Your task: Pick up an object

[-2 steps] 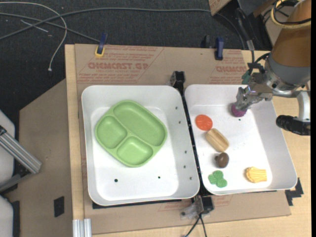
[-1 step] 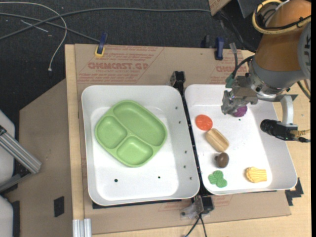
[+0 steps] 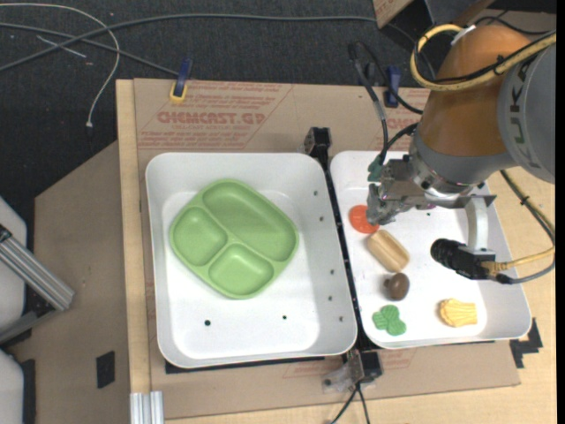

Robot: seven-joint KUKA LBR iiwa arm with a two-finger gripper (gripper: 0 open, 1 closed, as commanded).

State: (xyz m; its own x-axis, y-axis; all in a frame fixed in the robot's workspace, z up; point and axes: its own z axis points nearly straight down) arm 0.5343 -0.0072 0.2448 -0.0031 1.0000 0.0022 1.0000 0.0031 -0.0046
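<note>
Camera view from above shows two white bins side by side on a cardboard sheet. The gripper is lowered into the right bin, at its left part, and most of it is hidden under the grey wrist and the orange band of the arm, so it cannot be told how far it is open, or whether something is held by it. Just below its tip an orange-red disc is seen, partly covered by the gripper, so its full shape is hard to make out. A tan cylinder, like a small bread roll, lies just beside the disc, below and to the right of it. Near the roll, lower in the bin, a small brown ball is placed, and below it a green leafy piece rests close to the front wall. A yellow ridged object lies to the right of the green piece, well apart from it. A black part with a yellow cable hangs over the bin above the yellow object; what it is cannot be told. In the left bin a green divided plate with three compartments is seen, turned at a slant. A black clamp sits at the far edge between both bins. Grey cables lie on the dark floor behind, cut off by the upper frame edge.
</note>
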